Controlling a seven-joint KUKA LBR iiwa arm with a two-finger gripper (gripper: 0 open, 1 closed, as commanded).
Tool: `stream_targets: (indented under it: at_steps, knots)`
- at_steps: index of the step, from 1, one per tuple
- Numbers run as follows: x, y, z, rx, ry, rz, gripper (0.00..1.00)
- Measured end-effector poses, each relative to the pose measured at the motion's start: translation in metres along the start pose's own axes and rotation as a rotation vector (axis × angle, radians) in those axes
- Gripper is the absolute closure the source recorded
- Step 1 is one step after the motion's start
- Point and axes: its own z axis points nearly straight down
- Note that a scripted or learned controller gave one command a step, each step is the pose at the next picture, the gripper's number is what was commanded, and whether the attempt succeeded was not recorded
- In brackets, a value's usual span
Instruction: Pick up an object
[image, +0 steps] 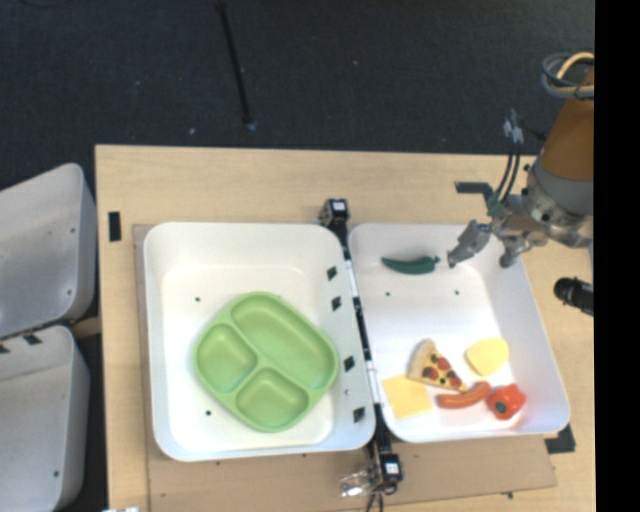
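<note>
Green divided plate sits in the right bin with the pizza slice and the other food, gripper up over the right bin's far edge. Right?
Not quite. The camera view shows the green divided plate alone in the left bin. The pizza slice and the other food lie in the right bin, and the gripper is over that bin's far edge, as you said.

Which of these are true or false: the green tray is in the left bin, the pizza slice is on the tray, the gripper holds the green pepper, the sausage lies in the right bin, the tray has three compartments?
1. The green tray is in the left bin. True.
2. The pizza slice is on the tray. False: it lies in the right bin.
3. The gripper holds the green pepper. False: the pepper lies on the bin floor, beside the gripper.
4. The sausage lies in the right bin. True.
5. The tray has three compartments. True.
</note>
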Motion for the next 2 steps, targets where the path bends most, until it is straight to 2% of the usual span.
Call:
stream_targets:
  at_steps: [1, 2]
  knots:
    - [0.0, 0.002, -0.008, -0.013, -0.002, -0.003, 0.0]
    - [0.003, -0.001, 0.035, -0.01, -0.003, -0.003, 0.0]
